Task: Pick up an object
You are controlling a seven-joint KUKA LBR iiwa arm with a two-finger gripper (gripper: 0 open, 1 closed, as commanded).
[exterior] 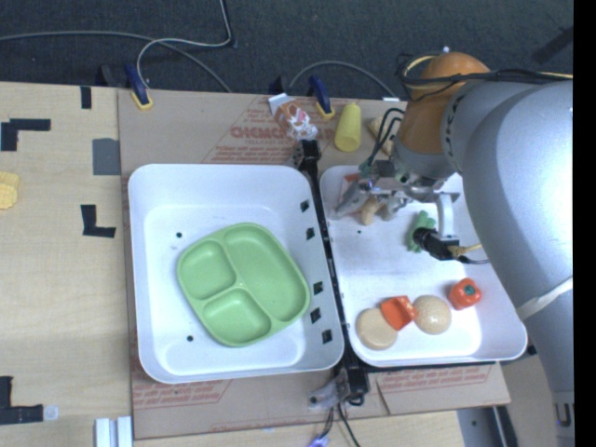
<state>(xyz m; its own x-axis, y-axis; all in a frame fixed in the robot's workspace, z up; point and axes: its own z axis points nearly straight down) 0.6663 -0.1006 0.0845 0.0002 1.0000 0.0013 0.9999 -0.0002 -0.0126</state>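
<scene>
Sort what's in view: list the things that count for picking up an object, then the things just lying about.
For the job:
- two-finger gripper, low in the right white bin
- orange wedge-shaped piece
- two round beige pieces
- small red tomato-like piece

Lying about:
- green divided plastic tray in the left white bin
- yellow cylinder on the cardboard

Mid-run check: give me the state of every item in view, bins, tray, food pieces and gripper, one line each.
Left bin: holds the green tray.
Green tray: lying flat, upright, compartments bare.
Right bin: holds food pieces.
Gripper: low over the right bin's far end, jaws unclear.
Tan round pieces: resting at the near end, either side of the orange wedge.
Tomato-like piece: resting apart, near the right wall.
Yellow object: outside the bins.
</scene>
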